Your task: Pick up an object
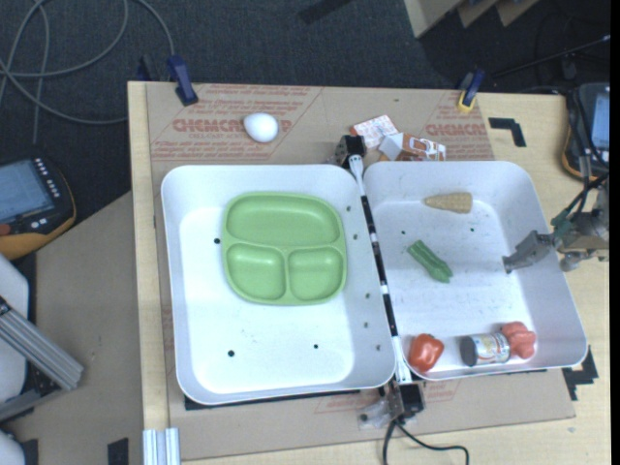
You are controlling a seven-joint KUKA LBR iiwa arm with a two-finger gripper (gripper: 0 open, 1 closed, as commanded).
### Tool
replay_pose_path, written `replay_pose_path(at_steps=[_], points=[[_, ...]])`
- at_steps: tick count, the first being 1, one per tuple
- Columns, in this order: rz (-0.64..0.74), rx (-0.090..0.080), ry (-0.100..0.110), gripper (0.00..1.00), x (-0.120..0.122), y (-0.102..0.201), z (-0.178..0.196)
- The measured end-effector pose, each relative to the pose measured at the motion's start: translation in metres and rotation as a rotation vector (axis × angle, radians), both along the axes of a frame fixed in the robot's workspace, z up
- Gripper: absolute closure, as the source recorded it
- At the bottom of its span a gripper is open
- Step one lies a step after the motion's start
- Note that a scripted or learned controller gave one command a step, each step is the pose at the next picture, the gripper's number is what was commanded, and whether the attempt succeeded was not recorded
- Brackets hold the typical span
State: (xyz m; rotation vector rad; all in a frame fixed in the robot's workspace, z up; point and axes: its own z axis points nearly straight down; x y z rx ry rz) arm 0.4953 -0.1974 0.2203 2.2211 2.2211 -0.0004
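Two white bins sit side by side. Camera view: the right bin [542, 289] serves as reference. The gripper [528, 252] enters over its right rim; whether it is open or closed cannot be determined, and nothing is seen in it. Inside this bin: green pickle [429, 261] at centre, tan cone [449, 201] at the far side, red pepper [424, 352] and small bottle [496, 346] along the near wall. Left of it, the left bin [194, 347] holds a green divided plate [285, 247]. Beyond, a white egg [260, 126] lies on cardboard.

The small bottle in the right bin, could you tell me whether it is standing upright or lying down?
Lying down. The small bottle rests on its side along the near wall of the right bin, lengthwise left to right, between two orange-red objects.
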Motion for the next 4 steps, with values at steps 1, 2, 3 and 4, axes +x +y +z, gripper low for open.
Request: replay_pose_path(at_steps=[1,2,3,4], points=[[0.002,0.002,0.003,0.0,0.034,0.084,-0.108],[0.001,0.0,0.0,0.0,0.08,0.102,-0.136],[0.002,0.0,-0.002,1.0,0.08,0.102,-0.126],[0.002,0.001,-0.003,1.0,0.07,0.156,0.0]])
